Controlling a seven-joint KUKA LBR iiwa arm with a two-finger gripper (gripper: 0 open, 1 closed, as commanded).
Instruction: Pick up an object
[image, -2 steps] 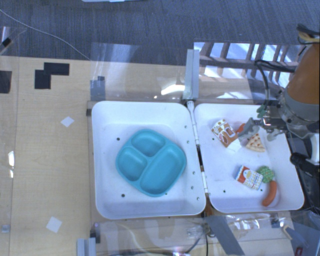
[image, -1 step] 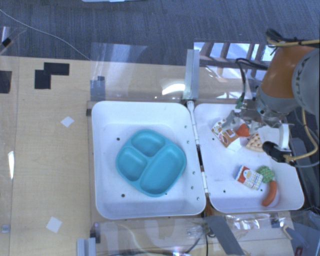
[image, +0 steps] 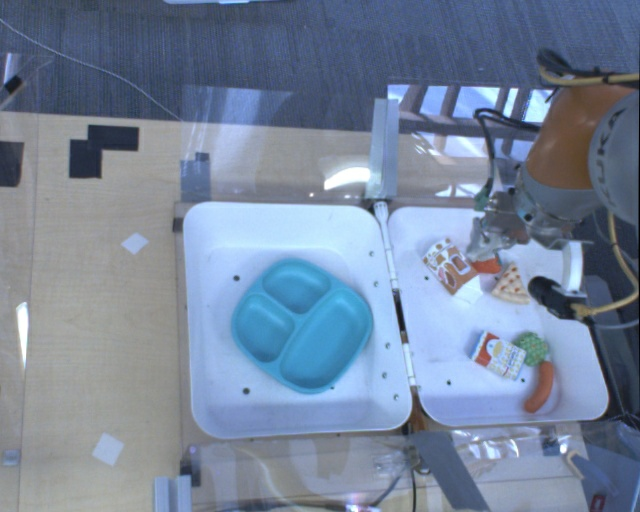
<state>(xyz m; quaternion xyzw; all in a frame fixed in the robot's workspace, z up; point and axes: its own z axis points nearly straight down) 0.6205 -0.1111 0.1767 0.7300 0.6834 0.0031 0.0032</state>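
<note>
So, starting on the left, the wooden desk (image: 90, 300) has a few black patches (image: 100, 148) up near its far edge. Next comes the left bin (image: 215, 400), a shallow white one, with a blue divided plate (image: 303, 325) sitting tilted in the middle of it, three compartments showing. Right beside it, edge to edge, is the right bin (image: 440, 395), and that's where all the toy food lies. There's a small printed snack packet (image: 447, 264) near the far side, an orange bit (image: 485, 265) just beside it, and a pizza slice (image: 510, 286) touching that area on the right. Closer to the near side there's a little orange and white carton (image: 498, 354), a green broccoli piece (image: 533, 348) right against it, and a sausage (image: 540, 389) lying near the bin's front corner. The pincer (image: 490, 240) hangs low over the packet and orange bit, but honestly I can't tell from this angle how it's set. The grey and orange arm (image: 575, 150) comes in from the right.
</note>
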